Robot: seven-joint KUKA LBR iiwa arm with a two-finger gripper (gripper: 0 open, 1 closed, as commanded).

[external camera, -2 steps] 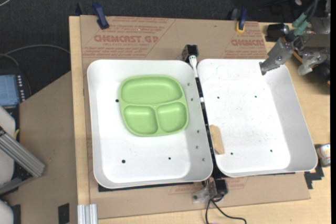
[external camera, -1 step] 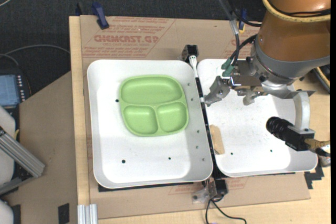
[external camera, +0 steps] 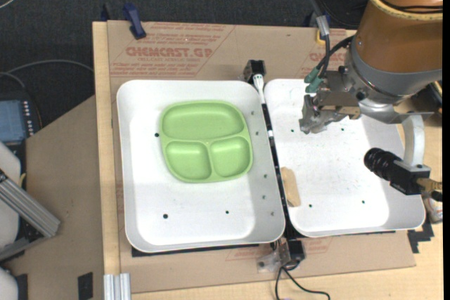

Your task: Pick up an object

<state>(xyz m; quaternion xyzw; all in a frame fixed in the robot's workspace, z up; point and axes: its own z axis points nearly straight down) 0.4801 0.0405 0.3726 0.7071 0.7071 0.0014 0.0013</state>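
While the tool (external camera: 314,124) hangs low over the far left part of the right-hand shallow white plastic bin (external camera: 351,216), I cannot tell from my feed whether it is spread or pressed together, nor whether it touches the bin floor. Closest to it, toward the camera and a little to its left in my view, a small flat tan wooden stick (external camera: 290,187) lies against that bin's left rim, apart from the tool. Further left of the tool sits the second shallow white plastic bin (external camera: 140,211), its rim meeting the first. A pale green three-compartment plastic plate (external camera: 204,140) lies flat in that bin, well apart from the tool, its one large compartment on the far side and two small ones on the near side. Farthest from the tool, a blue clamp (external camera: 133,20) grips the back edge of the brown board-covered tabletop (external camera: 169,46).
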